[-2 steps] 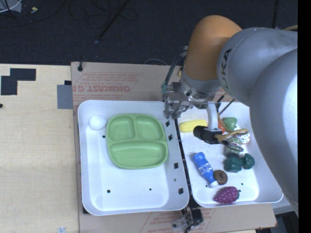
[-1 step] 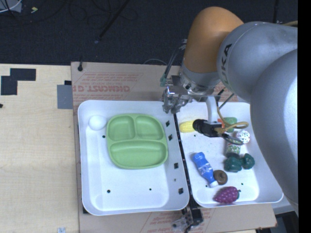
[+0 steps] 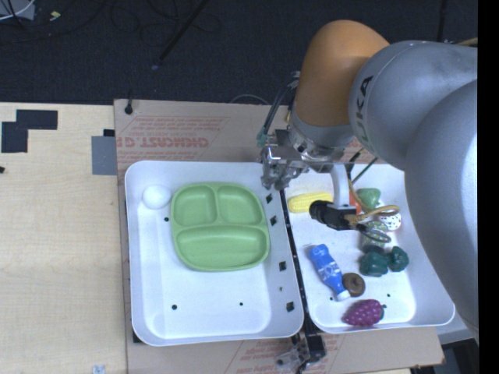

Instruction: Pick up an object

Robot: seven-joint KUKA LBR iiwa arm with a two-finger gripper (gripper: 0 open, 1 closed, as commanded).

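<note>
Two white bins (image 3: pixel 152 318) sit side by side, one carrying one green divided plate (image 3: pixel 218 226) and one white ball (image 3: pixel 156 196), the other one yellow piece (image 3: pixel 300 202), one blue tube (image 3: pixel 327 269), one purple grape bunch (image 3: pixel 363 312), one brown disc (image 3: pixel 355 284) and two dark green pieces (image 3: pixel 383 261).
</note>
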